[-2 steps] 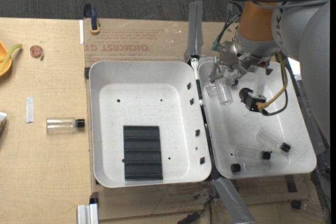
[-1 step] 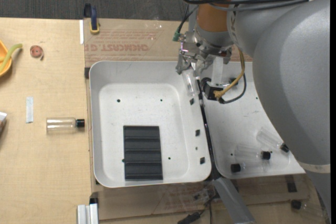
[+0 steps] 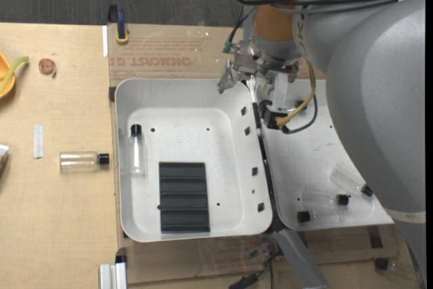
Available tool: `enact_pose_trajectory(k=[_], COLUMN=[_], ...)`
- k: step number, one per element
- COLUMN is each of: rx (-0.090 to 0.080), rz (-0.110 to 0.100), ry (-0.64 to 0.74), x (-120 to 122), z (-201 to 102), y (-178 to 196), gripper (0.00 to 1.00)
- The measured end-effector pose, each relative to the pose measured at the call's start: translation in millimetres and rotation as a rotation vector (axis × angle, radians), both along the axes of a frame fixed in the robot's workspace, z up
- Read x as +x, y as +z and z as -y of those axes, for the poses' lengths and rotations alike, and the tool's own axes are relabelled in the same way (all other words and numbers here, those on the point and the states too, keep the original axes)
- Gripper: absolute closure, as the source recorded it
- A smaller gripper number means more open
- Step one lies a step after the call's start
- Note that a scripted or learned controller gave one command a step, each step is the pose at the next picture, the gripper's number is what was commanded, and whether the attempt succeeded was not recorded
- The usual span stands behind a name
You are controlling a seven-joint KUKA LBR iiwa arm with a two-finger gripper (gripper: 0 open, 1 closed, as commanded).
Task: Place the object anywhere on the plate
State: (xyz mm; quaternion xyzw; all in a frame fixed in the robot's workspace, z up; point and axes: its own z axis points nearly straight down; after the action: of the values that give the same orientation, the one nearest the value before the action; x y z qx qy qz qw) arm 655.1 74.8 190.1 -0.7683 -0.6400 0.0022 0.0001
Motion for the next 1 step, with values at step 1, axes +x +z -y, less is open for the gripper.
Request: enact_pose_trajectory(k=[1], rx=[0.0], rz=[0.003], ry=[0.181], x=[4.0], z=[58.8], y=[29.7], gripper=[0.0])
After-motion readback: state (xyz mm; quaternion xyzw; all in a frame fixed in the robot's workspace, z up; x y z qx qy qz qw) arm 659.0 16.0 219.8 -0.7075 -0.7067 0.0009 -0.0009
